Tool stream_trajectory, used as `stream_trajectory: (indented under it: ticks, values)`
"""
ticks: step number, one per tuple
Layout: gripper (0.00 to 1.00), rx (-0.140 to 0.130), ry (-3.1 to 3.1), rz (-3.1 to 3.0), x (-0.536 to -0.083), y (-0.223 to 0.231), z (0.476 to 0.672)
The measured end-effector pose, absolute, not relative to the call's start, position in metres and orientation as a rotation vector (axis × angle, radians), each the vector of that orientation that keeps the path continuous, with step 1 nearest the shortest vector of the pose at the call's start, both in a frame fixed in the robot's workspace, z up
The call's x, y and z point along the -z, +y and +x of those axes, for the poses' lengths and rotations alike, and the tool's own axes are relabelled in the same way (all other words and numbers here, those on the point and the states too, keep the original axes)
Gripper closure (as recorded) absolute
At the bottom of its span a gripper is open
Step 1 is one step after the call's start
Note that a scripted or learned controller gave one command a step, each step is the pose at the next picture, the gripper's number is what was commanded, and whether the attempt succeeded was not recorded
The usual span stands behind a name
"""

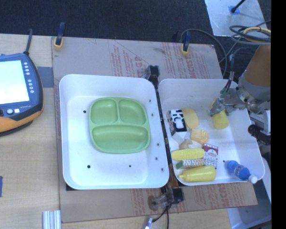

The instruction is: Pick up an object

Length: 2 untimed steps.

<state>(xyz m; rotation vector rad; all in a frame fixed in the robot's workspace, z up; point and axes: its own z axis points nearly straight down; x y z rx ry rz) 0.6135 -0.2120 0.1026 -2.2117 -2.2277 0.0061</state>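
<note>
Yellow piece (221,120) lies in right bin (238,157), about 1 o'clock from bin centre, apart from pile at 7 o'clock (corn cob (188,153), banana-like item (198,174), blue bottle (239,170)); gripper (219,107) sits just above it, touching or nearly; fingers seem spread around its top, not clamped; probably chosen because isolated; left bin (71,128) holds green divided plate (119,125).

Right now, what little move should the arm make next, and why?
Probably a short drop straight down: the pincer hovers in the right bin just above a small yellow piece, and nothing shows between its fingers yet.
</note>
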Motion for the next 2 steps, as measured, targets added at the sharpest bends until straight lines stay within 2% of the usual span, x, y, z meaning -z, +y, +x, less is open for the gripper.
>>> stream_trajectory:
  ticks: [1, 2]
  values:
    - [1.0, -0.005, -2.226, -2.211, -0.092, -0.154, 0.622]
    - [1.0, 0.001, -2.227, -2.215, -0.193, -0.084, 0.639]
